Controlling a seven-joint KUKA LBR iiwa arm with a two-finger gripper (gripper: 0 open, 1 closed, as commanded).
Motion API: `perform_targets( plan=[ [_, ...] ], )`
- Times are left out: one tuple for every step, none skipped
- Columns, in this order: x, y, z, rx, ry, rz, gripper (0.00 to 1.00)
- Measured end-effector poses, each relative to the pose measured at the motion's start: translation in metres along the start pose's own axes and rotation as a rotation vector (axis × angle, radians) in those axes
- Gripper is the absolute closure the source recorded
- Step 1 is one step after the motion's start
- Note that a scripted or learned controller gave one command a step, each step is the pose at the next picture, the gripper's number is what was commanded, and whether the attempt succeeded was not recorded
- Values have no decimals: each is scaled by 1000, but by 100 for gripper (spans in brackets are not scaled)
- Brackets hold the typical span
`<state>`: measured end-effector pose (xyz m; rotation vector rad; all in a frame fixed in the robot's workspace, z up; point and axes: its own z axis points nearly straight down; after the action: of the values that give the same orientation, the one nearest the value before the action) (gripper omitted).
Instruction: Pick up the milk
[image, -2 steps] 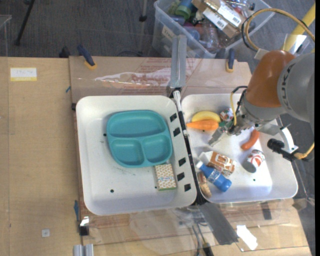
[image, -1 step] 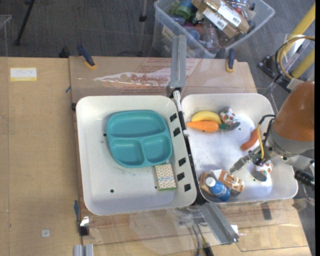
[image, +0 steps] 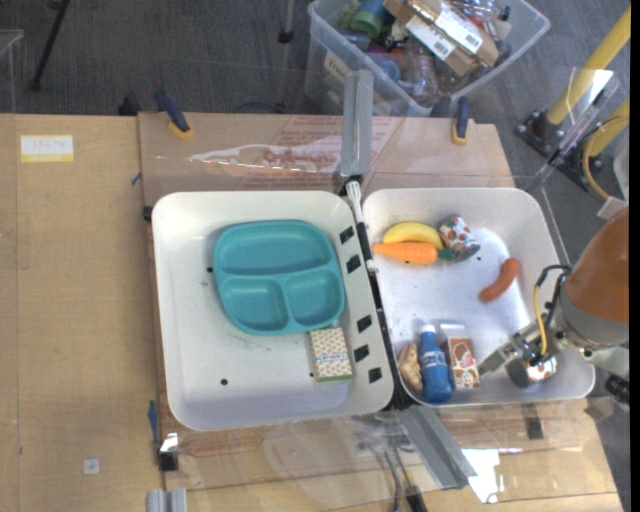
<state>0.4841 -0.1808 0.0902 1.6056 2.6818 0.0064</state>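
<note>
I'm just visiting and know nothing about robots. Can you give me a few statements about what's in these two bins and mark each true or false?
1. The teal tray lies in the left bin. True.
2. The banana sits on the teal tray. False: it lies in the right bin, next to the carrot.
3. The end effector is in the right bin. True.
4. The sausage touches the blue bottle. False: they lie apart.
</note>
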Motion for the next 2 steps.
perform_targets(
  plan=[
    [-4,0,-12,-7,-8,6,100],
    [62,88,-95,8,10,-6,100]
  ],
)
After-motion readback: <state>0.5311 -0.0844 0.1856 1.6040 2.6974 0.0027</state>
